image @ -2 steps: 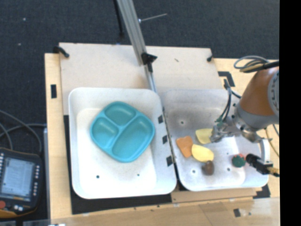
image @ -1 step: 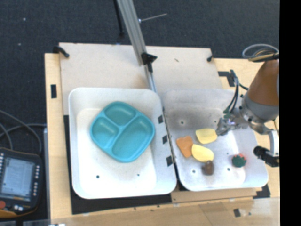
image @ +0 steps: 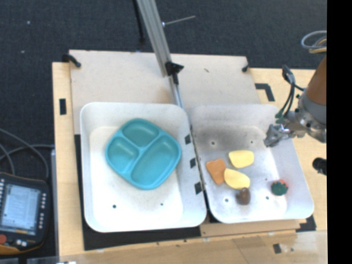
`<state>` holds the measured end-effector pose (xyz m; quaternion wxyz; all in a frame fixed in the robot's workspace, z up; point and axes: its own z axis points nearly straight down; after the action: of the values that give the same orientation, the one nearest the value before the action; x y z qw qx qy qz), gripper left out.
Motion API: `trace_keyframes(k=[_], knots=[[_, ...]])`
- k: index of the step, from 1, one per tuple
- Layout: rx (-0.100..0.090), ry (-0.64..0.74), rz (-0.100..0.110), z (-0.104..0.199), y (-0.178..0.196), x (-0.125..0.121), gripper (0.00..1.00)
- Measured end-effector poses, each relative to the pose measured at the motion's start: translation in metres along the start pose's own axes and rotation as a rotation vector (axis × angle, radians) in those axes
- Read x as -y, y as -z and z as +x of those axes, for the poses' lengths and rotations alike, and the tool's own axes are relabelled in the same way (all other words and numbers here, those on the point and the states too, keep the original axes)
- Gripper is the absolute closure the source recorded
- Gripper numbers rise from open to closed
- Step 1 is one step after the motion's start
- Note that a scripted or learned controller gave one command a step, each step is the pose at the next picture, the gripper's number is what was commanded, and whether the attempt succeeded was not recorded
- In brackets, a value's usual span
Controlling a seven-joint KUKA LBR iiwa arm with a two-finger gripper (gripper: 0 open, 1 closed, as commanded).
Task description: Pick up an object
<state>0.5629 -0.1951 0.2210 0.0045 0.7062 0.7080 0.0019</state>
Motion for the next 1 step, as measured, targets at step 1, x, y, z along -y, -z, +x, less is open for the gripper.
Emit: trace_keyframes(k=[1], knots=[[-0.002, 0.002, 0.006, -0.0008, 0.0005, -0.0008, 1.0]])
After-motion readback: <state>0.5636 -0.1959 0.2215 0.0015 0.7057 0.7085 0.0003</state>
